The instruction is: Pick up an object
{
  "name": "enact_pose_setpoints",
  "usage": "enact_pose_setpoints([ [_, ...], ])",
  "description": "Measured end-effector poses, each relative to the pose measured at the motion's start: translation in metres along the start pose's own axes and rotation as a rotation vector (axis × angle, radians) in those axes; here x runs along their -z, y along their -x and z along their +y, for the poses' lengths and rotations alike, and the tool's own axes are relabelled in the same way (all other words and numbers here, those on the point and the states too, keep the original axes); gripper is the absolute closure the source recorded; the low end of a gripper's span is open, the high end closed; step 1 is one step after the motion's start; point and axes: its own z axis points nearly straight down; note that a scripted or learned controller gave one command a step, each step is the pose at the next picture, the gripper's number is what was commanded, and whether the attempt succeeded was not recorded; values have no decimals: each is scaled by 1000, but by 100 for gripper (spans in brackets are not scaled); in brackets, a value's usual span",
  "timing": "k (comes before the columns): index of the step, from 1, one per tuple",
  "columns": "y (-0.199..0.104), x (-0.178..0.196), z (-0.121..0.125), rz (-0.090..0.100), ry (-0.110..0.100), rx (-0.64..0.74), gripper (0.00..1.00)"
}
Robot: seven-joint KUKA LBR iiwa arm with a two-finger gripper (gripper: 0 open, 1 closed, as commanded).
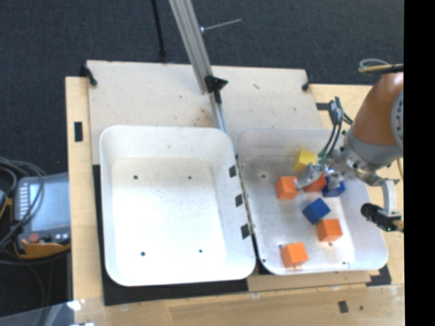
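The bench (78, 182) is pale wood with a light board laid over its back part, and it sits on dark grey carpet. Two shallow white bins sit side by side on it; the left bin (173, 206) has a speckled floor, and the right bin (262, 175) holds all the blocks. A metal rail (194, 43) slants up from just behind the right bin's near-left corner. A grey box with a screen (41, 206) and cables sits on the floor far left of that bin. No readable writing anywhere.

Inside the right bin: a yellow block (305, 159), orange blocks (286, 187) (329, 230) (294, 254), and a blue block (316, 210). The hand (318, 178) hangs low over the bin's middle, beside the yellow block; whether it's clenched or released, can't tell.
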Motion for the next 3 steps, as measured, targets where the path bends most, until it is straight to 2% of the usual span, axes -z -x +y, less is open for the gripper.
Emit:
enact_pose_setpoints([
  [1, 0, -6, 7, -2, 24, 4, 0],
  [2, 0, 5, 8, 0, 28, 1, 100],
  [3, 6, 50, 12, 0, 10, 3, 100],
])
